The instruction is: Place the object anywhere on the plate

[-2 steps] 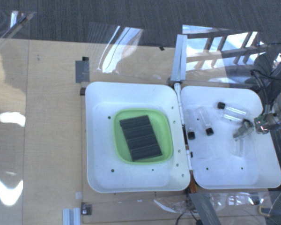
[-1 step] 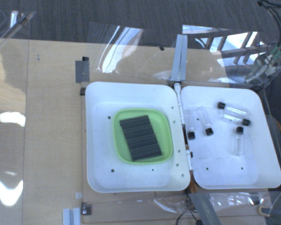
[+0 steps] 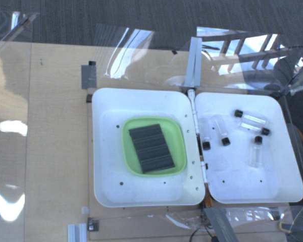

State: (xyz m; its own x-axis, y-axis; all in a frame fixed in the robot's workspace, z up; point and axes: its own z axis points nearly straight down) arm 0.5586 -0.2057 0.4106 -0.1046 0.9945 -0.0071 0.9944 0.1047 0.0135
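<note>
Two white bins, viewed from above.
A dark ridged block (image 3: 151, 148) lies on the green plate (image 3: 129, 153), left bin (image 3: 103, 185); five clear vials (image 3: 251, 120) lie in the right bin (image 3: 288, 185).

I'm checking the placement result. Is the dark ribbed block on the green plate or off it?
On it: the dark ribbed block lies flat inside the green plate, in the left bin.

Grey arm (image 3: 289, 72) at the upper right edge of the frame, largely cut off by the border; outline blurred by reflections.
</note>
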